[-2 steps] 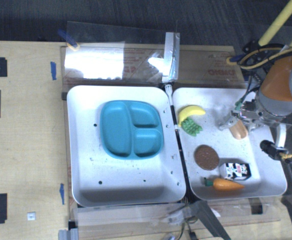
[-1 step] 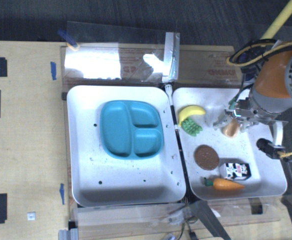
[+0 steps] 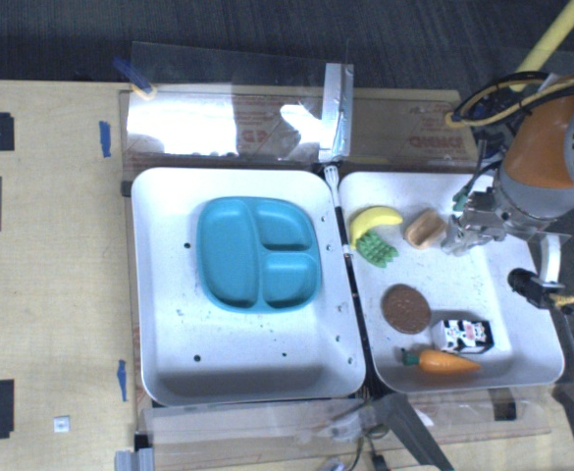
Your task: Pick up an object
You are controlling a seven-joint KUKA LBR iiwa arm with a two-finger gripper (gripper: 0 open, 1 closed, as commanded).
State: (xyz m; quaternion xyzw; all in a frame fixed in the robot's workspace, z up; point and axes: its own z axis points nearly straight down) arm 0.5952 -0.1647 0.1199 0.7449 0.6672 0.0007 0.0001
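Two bins sit side by side. The gripper [image 3: 460,235] hangs over the right bin [image 3: 532,356], just beside the bread [image 3: 424,229]; whether it is open or closed, I cannot tell. Nothing shows between its tips. The risk: banana [image 3: 375,220], green toy [image 3: 376,250] and bread crowd together, so a descent could nudge one aside or clip two at once. That bin also holds a brown disc [image 3: 405,308], a small carton [image 3: 465,335] and a carrot [image 3: 446,362]. The left bin [image 3: 159,283] holds a blue tray [image 3: 259,253].
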